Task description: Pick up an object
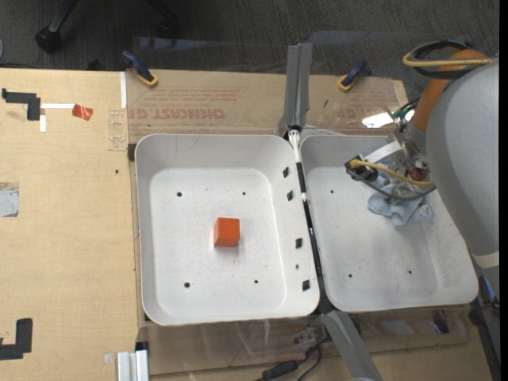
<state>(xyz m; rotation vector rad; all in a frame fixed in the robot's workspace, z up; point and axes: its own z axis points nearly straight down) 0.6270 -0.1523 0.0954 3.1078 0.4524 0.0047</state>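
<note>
Over the right shallow white plastic bin [373,280], toward its far right side: grey two-finger end effector [397,185], poised low, touching or just above a crumpled pale blue-grey soft object [403,209]. Cannot tell from this slant whether clenched or released, nor whether grasping anything. Draped with yellowish cable loops [379,167] at the wrist. Well apart, near the middle of the left shallow white plastic bin [171,288]: small orange-red cube [227,232], sitting flat, free of any contact.

Probably at the closing stage on the soft object, with nothing lifted yet. Several ways to fail from here, as a judgement:
- Pinching only a thin outer fold, then losing it on the way up through sag and slip
- Closing slightly too high and catching air, given the limp, low heap
- Pressing too deep and scraping the bin floor, shoving the heap aside instead of gathering it
- Snagging a loose fold on the cable loops, so dragging rather than cleanly lifting

Harder to misjudge, most likely: the rigid cube
</note>
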